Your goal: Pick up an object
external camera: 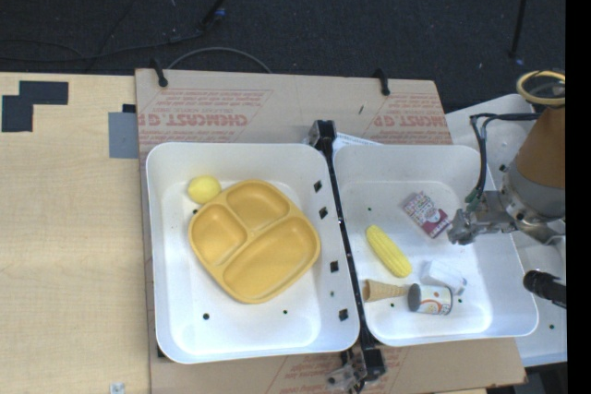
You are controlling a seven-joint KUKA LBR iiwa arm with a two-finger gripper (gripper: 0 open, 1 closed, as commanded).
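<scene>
Listed: right bin (494, 328) holds a yellow corn cob (389, 252) at its middle, a tan ice-cream cone (382, 292), a pink-and-white packet (425, 212); gripper (462, 230) beside that packet, jaw state cannot be told

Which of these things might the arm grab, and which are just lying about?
Near the arm, likely candidates:
corn cob
small packet
ice-cream cone
little cup

Lying about, left bin:
yellow divided plate
yellow ball
</scene>
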